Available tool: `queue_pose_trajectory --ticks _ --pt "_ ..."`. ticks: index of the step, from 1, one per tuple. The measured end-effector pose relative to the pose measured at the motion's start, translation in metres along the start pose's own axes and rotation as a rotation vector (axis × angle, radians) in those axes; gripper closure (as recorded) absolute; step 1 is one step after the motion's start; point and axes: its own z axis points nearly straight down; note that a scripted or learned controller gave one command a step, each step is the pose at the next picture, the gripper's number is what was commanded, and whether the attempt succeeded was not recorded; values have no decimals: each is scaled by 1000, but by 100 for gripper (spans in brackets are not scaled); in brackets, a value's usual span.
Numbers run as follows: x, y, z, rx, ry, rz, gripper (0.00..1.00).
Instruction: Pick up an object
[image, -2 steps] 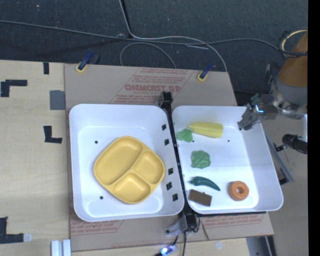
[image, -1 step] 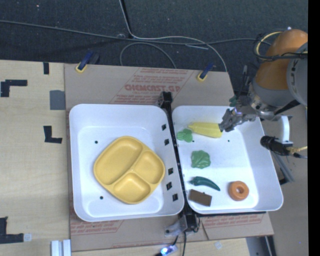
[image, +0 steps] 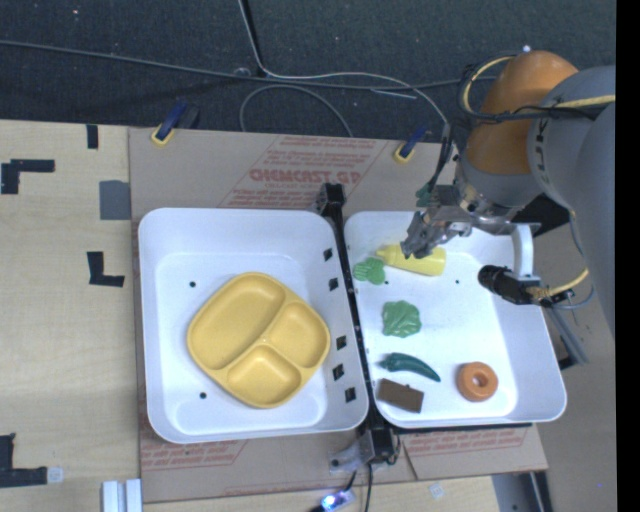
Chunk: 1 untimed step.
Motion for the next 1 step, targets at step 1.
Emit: queue_pose_trajectory --ticks 1 --pt "53 14 0 -1 -1 1 100"
